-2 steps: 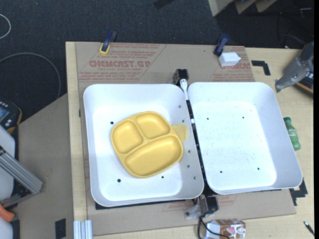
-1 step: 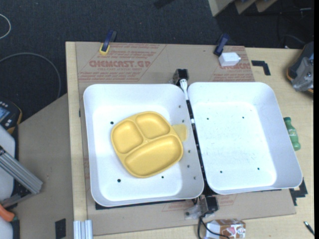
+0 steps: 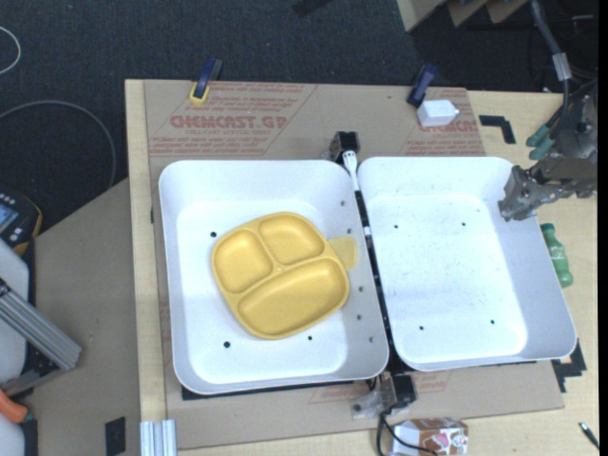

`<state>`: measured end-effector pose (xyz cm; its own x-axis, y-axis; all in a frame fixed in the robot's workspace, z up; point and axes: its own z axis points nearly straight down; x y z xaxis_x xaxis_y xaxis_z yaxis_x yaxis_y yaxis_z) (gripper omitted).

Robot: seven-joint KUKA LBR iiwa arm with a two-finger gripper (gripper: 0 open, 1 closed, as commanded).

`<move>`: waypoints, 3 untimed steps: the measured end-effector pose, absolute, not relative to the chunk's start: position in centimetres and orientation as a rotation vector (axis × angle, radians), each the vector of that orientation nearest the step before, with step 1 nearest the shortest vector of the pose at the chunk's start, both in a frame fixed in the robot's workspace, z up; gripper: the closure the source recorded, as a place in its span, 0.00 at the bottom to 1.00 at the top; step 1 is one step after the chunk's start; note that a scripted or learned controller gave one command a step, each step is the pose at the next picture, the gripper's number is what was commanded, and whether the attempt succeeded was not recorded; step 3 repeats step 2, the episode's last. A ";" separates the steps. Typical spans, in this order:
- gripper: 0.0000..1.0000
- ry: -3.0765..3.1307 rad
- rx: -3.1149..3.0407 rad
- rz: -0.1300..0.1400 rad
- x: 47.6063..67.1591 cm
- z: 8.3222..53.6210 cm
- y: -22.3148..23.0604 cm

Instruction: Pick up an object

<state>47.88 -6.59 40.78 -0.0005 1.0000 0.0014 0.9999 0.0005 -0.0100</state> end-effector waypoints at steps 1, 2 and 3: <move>1.00 -2.226 -2.209 0.005 47.9 36.5 1.0; 1.00 -2.231 -2.215 -0.007 48.0 39.5 6.8; 1.00 -2.231 -2.215 -0.007 48.0 39.5 6.8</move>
